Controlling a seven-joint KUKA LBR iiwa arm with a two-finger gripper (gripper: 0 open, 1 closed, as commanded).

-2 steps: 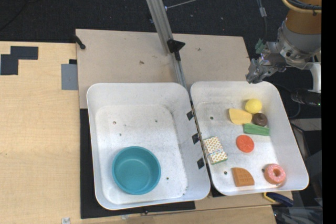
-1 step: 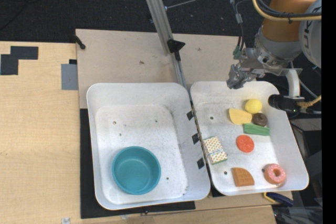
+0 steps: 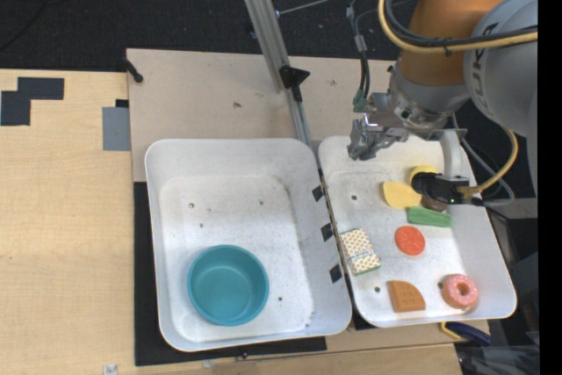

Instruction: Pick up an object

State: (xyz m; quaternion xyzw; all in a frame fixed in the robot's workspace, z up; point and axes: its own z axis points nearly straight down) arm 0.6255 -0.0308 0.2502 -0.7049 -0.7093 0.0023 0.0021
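Note:
My gripper [image 3: 363, 145] hangs over the far left corner of the right bin [image 3: 492, 263], above bare bin floor. A yellow wedge [image 3: 401, 194] lies nearest to it, a little to its right and closer to the camera. A green block [image 3: 428, 217] and a red disc [image 3: 410, 241] lie beyond the wedge. A checkered block [image 3: 359, 251] rests by the bin's left wall. A brown toast-like piece [image 3: 406, 296] and a pink donut [image 3: 459, 291] sit at the near edge. I see nothing held in the gripper.
A teal bowl [image 3: 227, 284] stands in the near part of the left bin [image 3: 167, 180]. A slanted aluminium rail [image 3: 268, 26] rises behind the bins, close to the gripper's left. The arm's orange band and grey body loom over the right bin's far side.

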